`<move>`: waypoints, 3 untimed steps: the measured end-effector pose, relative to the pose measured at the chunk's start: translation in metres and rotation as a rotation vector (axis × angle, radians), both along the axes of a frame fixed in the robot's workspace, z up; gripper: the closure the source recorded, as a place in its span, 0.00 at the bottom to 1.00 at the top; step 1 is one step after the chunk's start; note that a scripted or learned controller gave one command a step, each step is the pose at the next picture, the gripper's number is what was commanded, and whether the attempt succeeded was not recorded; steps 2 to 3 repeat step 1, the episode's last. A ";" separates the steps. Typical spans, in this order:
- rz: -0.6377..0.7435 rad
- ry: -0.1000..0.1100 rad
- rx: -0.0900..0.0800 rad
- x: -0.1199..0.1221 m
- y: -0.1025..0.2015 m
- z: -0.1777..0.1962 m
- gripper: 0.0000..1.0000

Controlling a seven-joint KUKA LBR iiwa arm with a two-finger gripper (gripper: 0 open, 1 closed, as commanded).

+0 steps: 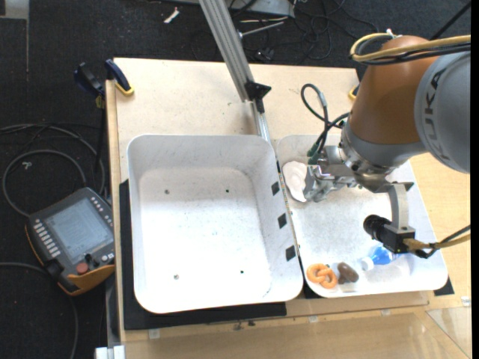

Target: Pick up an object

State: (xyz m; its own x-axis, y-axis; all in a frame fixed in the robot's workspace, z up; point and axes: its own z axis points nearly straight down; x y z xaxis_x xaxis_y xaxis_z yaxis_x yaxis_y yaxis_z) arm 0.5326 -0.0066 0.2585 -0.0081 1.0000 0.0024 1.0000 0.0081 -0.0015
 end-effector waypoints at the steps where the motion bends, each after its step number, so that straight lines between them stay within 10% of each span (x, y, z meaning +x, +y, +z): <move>1: 0.001 0.000 0.000 -0.007 0.064 -0.004 1.00; 3: 0.001 0.000 0.000 -0.007 0.064 -0.004 1.00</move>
